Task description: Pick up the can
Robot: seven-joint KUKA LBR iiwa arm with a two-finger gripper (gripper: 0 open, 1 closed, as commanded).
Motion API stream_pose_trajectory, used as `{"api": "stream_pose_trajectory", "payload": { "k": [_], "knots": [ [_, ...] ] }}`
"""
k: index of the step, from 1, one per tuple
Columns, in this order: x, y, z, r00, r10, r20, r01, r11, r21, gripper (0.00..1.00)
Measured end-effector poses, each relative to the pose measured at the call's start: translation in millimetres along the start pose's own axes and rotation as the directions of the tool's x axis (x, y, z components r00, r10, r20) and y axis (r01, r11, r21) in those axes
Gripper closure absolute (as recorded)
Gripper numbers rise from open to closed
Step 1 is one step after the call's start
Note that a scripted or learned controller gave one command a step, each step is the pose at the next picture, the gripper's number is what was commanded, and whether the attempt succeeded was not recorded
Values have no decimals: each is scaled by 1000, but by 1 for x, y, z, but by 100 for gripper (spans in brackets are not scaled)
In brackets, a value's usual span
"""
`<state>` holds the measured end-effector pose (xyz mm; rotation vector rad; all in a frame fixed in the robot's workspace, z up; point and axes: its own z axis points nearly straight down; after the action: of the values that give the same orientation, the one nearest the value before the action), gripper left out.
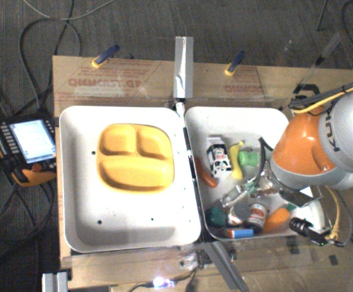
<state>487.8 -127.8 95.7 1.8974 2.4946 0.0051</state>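
The can (257,214), small with a red label and a pale top, stands near the front of the right bin (274,115) among other items. My gripper (250,193) hangs just above and behind it, reaching in from the right under the orange-banded wrist (301,151). Its metal fingers (234,196) look spread, with nothing seen between them. The can sits a short way in front of the fingertips, apart from them.
Around the can are an orange object (276,219), a grey round piece (240,212), a teal item (215,215) and a blue-red item (238,231). Further back lie a green cup (248,158), a yellow item (235,163), a white toy (218,157) and a red-orange stick (205,174). A yellow tray (137,157) lies in the left bin (73,163).
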Motion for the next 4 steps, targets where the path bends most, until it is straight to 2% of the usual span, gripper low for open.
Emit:
{"api": "stream_pose_trajectory", "payload": {
  "k": [1, 2, 3, 4],
  "knots": [
    [2, 0, -5, 1000, -1, -6, 1, 1000, 6, 100],
    [-39, -14, -107, 942, -336, -10, 337, 942, 11, 100],
    [-5, 39, -174, 893, -451, -9, 451, 893, 6, 100],
    [-5, 39, -174, 893, -451, -10, 451, 893, 6, 0]
  ]
}}
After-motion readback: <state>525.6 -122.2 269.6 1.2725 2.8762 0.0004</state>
